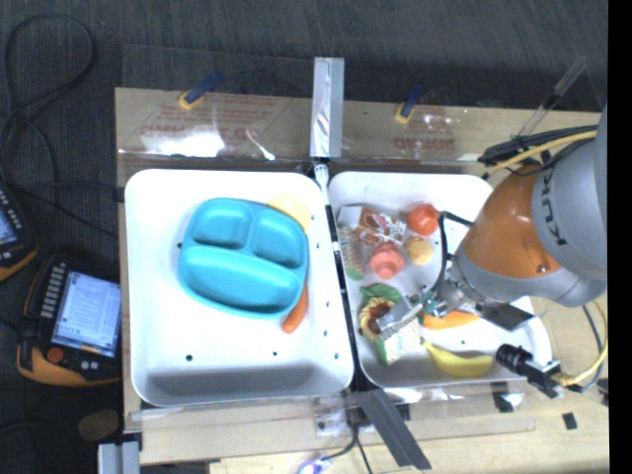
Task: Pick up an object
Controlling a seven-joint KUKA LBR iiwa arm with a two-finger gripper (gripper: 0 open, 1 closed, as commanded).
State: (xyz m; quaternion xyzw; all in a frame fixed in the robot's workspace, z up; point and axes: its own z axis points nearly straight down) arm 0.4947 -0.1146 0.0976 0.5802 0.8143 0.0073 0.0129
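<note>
glossy blue compartment tray [242,255], curved banana [459,361]

Grey arm [583,215], orange band [509,230]

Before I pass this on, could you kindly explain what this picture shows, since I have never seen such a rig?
This is a single camera fixed above a wooden bench, looking down at a slant. The grey robot arm with an orange band reaches in from the picture's right; a program steers it to pick something up. Its tool is low in the right-hand shallow white bin, among small toy foods: a yellow plastic banana, a red tomato-like ball, a pink rounded piece and a green leafy piece. I cannot tell whether the tool holds anything. The left-hand shallow white bin holds a blue plastic divided tray, with an orange carrot-like piece against its edge.
</note>
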